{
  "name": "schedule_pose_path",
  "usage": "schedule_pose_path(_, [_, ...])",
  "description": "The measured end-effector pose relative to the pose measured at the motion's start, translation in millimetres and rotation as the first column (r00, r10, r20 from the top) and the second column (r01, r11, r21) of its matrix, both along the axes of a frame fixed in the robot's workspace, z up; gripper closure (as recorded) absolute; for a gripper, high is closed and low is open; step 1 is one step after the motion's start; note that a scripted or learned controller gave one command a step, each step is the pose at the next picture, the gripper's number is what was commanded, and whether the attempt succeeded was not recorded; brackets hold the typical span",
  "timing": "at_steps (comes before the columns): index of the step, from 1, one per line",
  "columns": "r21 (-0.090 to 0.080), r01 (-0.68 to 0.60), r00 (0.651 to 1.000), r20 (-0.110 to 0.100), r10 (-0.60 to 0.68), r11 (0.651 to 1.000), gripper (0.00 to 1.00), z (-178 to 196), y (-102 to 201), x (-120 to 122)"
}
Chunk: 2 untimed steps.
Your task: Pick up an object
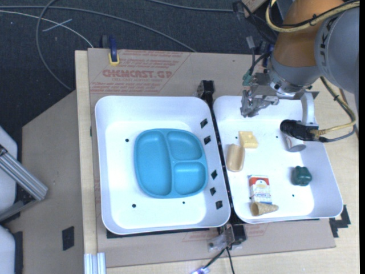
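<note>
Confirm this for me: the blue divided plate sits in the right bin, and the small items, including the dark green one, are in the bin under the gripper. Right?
One point is wrong. The blue divided plate lies in the left bin, not the right one. The camera view shows it. The rest stands: the small items, including the dark green one, are in the right bin, under the gripper.

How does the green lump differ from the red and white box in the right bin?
The green lump is dark, rounded and plain; the box is flat, rectangular and printed red and white. The lump sits alone by the bin's right side, while the box lies nearer the middle, its lower end touching a tan piece. Both lie in the right bin, away from the hand.
</note>
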State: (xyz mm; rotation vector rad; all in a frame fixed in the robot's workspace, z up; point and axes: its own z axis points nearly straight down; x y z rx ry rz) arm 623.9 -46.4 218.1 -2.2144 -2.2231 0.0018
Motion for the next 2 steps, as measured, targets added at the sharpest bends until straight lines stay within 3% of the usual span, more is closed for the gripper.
schedule_pose_path(2, [0.000, 0.001, 1.000, 0.000, -0.001, 1.000, 1.00, 12, 96, -26])
